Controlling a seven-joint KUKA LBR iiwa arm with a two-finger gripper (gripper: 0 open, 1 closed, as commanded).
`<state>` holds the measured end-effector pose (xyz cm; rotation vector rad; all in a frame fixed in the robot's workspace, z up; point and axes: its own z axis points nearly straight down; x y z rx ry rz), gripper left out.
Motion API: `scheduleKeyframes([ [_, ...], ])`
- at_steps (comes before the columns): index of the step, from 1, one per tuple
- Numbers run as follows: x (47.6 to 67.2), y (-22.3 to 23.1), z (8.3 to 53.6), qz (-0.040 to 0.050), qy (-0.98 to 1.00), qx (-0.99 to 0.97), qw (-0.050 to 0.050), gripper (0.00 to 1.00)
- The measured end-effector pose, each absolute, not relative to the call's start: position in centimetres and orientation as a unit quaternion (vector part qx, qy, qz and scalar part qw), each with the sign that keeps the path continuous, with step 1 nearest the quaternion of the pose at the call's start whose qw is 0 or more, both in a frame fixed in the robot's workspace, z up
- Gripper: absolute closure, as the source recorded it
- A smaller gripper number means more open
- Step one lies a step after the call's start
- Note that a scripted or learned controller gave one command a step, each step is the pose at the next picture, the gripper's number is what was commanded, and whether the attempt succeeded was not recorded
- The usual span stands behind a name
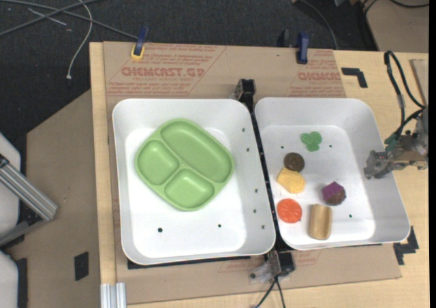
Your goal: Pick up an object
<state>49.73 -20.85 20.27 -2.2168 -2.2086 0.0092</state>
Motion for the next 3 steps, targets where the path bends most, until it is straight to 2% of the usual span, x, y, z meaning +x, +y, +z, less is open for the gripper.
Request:
scheduleKeyframes([
  [1, 50.0, -20.8, 20.9, 0.0, -0.707, -0.707, 0.001, 0.0],
  [3, 49.8, -20.1, 11.0, 0.0007, -0.707, -0.707, 0.003, 0.0],
])
